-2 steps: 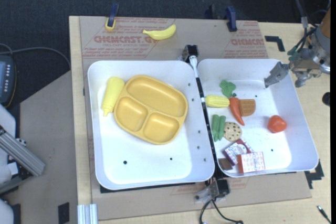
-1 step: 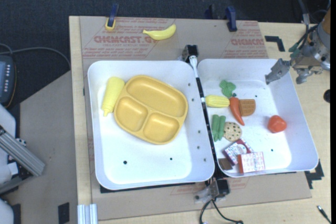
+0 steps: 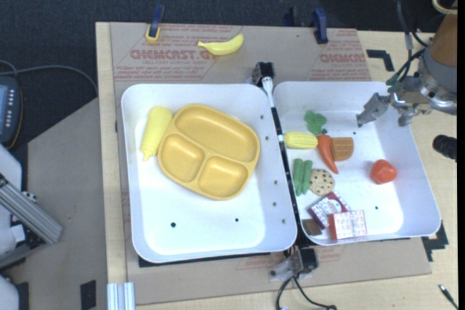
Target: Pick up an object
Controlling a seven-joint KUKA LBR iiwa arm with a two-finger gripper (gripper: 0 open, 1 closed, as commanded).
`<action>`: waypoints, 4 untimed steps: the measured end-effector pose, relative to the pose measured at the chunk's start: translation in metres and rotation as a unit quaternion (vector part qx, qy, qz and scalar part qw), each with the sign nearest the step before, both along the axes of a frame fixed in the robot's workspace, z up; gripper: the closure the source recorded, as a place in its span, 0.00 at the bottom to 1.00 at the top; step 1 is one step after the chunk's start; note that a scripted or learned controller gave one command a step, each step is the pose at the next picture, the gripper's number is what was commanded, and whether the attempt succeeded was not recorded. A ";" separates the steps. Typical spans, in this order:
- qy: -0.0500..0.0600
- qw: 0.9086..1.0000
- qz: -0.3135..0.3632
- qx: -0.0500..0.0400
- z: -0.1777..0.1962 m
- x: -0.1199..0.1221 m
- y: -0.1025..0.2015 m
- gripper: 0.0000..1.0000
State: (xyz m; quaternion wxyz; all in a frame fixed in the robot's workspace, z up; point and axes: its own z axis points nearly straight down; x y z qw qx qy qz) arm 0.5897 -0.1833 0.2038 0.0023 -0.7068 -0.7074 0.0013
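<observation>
Above the right bin's [image 3: 421, 192] upper right corner, the arm hangs slanted, gripper [image 3: 378, 111] clear of all items; finger state cannot be determined. Nearest object: a round red-orange tomato [image 3: 383, 171], resting well below it.

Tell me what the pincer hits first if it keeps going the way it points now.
The pincer points left over the right white bin. Carried straight on, it would probably meet the small green leafy toy vegetable first, though its height above the bin is unclear.
</observation>
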 end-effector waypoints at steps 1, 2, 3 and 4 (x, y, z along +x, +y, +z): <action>0.000 1.000 -0.001 0.000 -0.044 -0.004 -0.003 0.00; 0.001 1.000 0.001 0.001 -0.100 0.004 0.003 0.00; -0.004 1.000 0.000 0.001 -0.114 0.007 0.003 0.00; -0.009 1.000 0.000 0.000 -0.101 0.010 0.004 1.00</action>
